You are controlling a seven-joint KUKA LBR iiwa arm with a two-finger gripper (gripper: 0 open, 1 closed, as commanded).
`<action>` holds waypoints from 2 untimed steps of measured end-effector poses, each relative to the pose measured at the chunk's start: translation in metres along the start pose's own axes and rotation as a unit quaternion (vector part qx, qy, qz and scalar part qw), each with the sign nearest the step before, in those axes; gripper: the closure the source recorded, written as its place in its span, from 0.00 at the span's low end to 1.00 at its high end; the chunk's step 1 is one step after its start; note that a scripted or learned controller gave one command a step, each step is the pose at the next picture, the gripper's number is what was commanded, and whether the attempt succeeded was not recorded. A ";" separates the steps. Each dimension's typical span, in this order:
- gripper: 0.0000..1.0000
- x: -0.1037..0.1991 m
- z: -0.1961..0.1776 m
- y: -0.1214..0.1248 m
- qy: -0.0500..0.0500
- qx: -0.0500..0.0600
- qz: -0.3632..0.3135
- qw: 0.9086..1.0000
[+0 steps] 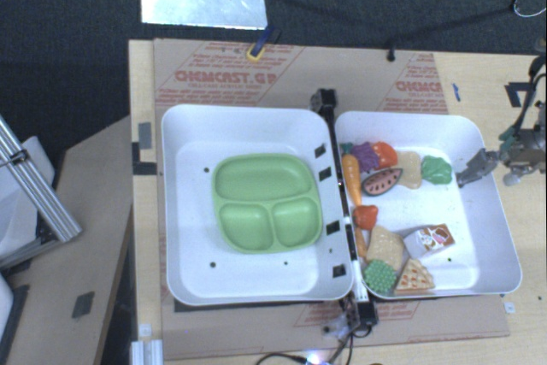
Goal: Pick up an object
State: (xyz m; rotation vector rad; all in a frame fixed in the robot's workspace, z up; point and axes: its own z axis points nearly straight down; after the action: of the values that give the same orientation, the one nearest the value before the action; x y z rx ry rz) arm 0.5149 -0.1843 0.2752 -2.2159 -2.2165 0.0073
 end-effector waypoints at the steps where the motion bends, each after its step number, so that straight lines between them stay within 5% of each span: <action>1: 0.00 0.001 -0.005 0.002 -0.001 -0.005 -0.002 1.000; 2: 0.00 0.010 0.044 -0.001 -0.001 -0.004 -0.001 1.000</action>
State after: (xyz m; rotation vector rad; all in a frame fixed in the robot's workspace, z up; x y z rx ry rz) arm 0.5139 -0.1739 0.2312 -2.2182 -2.2231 -0.0001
